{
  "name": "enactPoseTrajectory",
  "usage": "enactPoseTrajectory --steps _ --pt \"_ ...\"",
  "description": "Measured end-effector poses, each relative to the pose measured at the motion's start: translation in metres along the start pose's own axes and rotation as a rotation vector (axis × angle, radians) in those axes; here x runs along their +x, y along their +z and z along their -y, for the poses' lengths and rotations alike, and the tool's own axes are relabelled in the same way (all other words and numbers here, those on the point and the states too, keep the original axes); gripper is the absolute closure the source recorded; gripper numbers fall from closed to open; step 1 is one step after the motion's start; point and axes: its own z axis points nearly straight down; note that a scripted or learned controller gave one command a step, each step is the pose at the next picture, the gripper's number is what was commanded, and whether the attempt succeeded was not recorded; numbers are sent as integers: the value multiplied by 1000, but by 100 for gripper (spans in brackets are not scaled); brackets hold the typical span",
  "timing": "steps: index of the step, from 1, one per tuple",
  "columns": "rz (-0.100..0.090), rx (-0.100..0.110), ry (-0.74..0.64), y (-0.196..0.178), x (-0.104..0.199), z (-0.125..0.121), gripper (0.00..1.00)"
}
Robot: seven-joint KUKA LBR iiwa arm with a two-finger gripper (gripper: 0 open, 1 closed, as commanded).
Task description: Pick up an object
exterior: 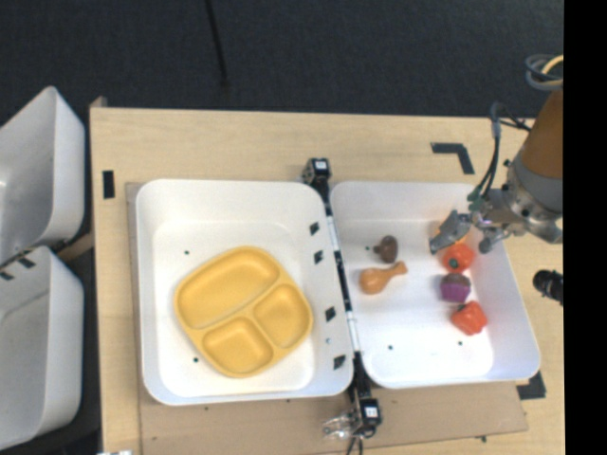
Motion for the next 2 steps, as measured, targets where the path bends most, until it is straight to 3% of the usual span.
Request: enactPoseTrajectory --steps 2 --pt "4 -2 3 93 -13 -2 0"
